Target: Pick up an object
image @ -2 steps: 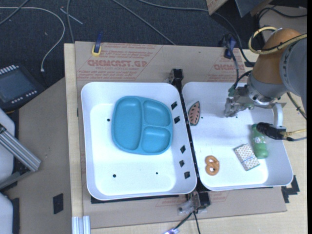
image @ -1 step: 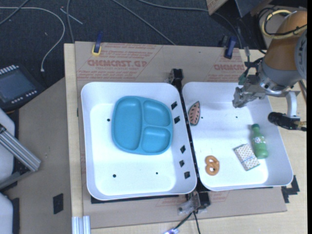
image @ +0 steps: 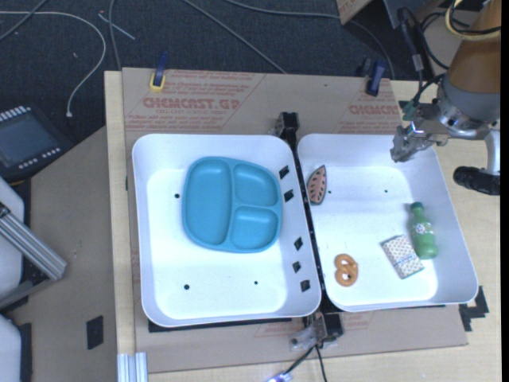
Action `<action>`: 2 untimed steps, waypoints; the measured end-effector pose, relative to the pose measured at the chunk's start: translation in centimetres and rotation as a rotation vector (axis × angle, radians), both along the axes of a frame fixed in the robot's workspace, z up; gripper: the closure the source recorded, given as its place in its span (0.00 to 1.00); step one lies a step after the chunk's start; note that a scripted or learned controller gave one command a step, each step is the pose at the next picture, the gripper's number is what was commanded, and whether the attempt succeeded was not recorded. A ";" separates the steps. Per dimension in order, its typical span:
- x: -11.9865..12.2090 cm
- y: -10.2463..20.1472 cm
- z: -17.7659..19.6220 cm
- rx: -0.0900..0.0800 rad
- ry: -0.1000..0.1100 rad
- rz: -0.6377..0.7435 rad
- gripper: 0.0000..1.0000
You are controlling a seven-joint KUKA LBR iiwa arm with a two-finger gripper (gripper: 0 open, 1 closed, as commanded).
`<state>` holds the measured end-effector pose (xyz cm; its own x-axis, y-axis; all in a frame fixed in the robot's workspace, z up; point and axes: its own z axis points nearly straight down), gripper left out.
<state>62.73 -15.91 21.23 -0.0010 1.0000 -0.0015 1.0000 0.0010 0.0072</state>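
In the right bin (image: 374, 297) lie a green bottle (image: 422, 231) near the right wall, a small patterned packet (image: 402, 256) beside it, a pretzel (image: 346, 269) toward the front, and a brown leaf-shaped piece (image: 317, 184) against the left wall. My gripper (image: 404, 146) hangs over the bin's back right corner, well behind the bottle, with nothing visible between its fingers. The left bin (image: 159, 277) holds a blue divided plate (image: 231, 204).
A black divider with clips (image: 299, 213) runs between the two bins. Cardboard (image: 191, 98) lies under the bins, with blue clamps (image: 160, 73) at its back edge. Cables cross the dark floor behind, and a box stands at the back right.
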 end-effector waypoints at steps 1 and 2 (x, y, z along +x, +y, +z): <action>-1.2 4.8 1.3 0.004 0.008 0.004 1.00; -3.2 9.1 1.1 0.004 0.010 0.003 1.00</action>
